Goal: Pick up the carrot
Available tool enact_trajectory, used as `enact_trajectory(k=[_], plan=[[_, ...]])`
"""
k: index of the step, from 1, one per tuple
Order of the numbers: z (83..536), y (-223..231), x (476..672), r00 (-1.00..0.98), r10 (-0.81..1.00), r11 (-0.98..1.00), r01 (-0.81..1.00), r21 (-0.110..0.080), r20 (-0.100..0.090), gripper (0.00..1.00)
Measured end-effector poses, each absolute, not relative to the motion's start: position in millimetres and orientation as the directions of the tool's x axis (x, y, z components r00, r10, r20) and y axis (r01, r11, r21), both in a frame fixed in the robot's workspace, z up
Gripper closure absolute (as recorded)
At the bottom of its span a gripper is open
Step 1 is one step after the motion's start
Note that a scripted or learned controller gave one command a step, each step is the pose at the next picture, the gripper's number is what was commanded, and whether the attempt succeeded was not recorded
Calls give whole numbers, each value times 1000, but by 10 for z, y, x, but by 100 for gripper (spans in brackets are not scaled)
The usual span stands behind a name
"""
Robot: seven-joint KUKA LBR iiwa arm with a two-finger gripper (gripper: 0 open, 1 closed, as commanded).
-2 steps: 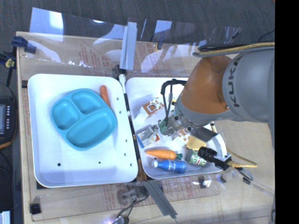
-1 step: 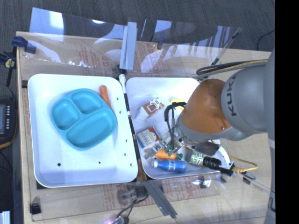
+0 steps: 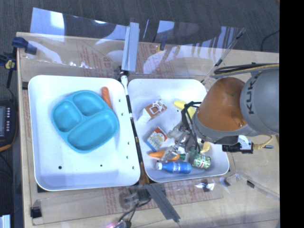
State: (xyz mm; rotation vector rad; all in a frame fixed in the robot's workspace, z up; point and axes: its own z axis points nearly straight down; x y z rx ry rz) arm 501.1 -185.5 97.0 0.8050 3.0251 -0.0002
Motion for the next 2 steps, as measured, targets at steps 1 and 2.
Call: enact_trajectory(k=[1,2], plan=[[1063,-1856,5015,-870,493,870,493,2,-10,100],[2059,-1259,5105,-774,633,774,633,1,-2,100]])
